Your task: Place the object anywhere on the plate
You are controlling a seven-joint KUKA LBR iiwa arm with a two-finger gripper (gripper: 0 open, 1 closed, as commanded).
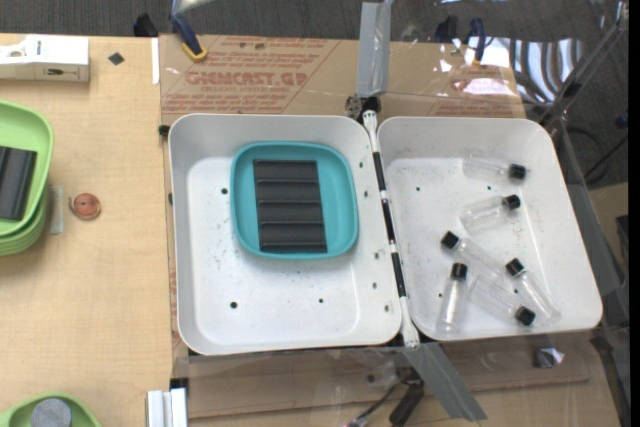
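Teal plate (243,205) in left bin (200,295); vials (453,300) flat in right bin (420,195), long axes mixed; hand: cannot tell.

The cardboard sheet (262,75) behind the bins bears red print, partly legible as "CHEMCAST GP"; the smaller lines are unreadable.

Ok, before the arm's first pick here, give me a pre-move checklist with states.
1. Teal plate sits flat in the left bin: ok.
2. Room on the plate: its centre is taken up by a dark ribbed insert; cannot tell.
3. Vials present in the right bin: ok.
4. Vials well separated: not ok, the lower ones overlap.
5. All black caps on: cannot tell.
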